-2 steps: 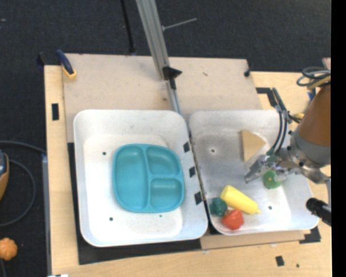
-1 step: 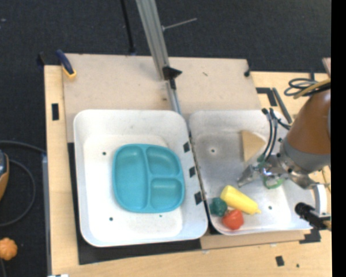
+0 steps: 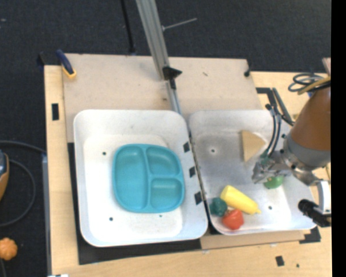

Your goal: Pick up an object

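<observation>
My gripper [image 3: 267,175] hangs low over the right side of the right bin [image 3: 219,131], below the arm's orange band [image 3: 312,123]. A small green object [image 3: 273,183] lies right at its tip, partly hidden by it; whether it is gripped is unclear. A tan wedge [image 3: 252,144] sits just up and left of the gripper. Near the bin's front lie a yellow object [image 3: 239,199], a dark green object [image 3: 218,206] and a red object [image 3: 233,219], all close together and left of the gripper.
The left bin [image 3: 95,224] holds a teal divided plate [image 3: 148,177]. A grey metal post [image 3: 153,30] rises behind the bins. An orange ball [image 3: 6,247] lies off the bench at the far left.
</observation>
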Robot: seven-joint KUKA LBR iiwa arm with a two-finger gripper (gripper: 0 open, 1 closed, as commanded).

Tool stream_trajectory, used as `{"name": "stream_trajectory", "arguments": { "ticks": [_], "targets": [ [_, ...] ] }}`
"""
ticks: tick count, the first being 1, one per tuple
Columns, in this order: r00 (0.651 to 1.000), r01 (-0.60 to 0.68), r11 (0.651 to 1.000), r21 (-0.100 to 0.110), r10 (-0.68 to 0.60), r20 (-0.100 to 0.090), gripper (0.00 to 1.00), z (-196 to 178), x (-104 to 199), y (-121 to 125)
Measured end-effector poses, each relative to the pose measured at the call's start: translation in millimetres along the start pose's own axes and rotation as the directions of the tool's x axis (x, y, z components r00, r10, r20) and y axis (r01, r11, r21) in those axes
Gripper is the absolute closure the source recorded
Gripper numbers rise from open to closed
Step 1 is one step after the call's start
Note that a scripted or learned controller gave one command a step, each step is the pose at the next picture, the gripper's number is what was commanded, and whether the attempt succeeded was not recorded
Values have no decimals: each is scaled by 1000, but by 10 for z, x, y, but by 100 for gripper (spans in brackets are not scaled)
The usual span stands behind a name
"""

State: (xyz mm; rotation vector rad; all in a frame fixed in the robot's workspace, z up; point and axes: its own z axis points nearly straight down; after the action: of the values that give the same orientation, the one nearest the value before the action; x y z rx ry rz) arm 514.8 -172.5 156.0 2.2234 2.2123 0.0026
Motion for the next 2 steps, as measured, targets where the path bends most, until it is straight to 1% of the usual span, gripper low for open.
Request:
{"name": "stream_trajectory", "arguments": {
  "ticks": [2],
  "targets": [
    [1000, 8, 1000, -2, -8, 1, 100, -906, -99, -10]
  ]
}}
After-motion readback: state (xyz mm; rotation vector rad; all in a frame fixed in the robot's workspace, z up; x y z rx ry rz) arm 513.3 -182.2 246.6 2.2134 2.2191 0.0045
